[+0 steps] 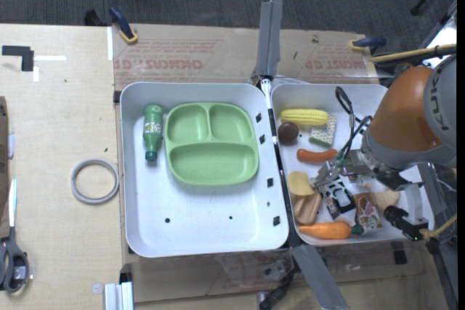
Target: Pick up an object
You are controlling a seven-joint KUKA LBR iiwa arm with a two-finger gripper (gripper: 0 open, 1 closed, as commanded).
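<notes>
The carrot (325, 231) lies nearest the camera, along the front edge of the right bin (290, 94), with a bread roll (306, 208) just behind it. The gripper (334, 176) hangs low over the middle of this bin, above the clutter between a red sausage (317, 155) and a small printed packet (368, 215). Whether it is spread or pressed together, I cannot tell, since wrist and cables hide it. A corn cob (304, 116) and a dark plum (288, 132) sit farther back. The left bin (196, 229) bears a green plate (212, 143) and a green bottle (152, 131). The step in hand looks like the descent toward a pick. Next it needs one item squarely between the tips, then a straight lift.
</notes>
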